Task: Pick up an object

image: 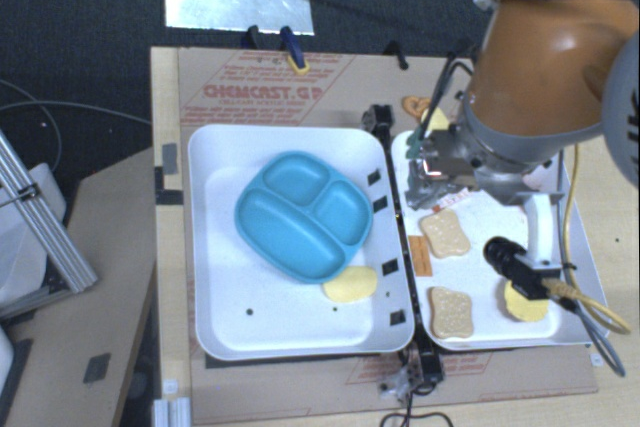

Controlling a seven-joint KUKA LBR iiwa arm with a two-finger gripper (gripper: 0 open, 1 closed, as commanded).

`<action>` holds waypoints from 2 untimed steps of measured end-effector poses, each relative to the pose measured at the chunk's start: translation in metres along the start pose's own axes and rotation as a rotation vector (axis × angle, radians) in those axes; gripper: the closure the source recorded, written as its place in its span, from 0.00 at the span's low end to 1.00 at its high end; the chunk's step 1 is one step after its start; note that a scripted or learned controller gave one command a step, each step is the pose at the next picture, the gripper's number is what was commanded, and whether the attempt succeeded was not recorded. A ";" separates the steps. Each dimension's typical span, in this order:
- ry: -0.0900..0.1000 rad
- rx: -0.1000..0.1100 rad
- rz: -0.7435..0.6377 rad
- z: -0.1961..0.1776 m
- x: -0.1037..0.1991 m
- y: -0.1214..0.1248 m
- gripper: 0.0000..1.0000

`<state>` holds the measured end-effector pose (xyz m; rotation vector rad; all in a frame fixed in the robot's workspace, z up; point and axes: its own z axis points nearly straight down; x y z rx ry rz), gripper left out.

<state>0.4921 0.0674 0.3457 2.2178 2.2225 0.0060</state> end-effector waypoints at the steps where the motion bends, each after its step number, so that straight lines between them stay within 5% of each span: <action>1: 0.003 -0.001 -0.010 -0.030 0.105 -0.006 1.00; 2: 0.002 -0.008 0.003 -0.111 0.079 -0.001 1.00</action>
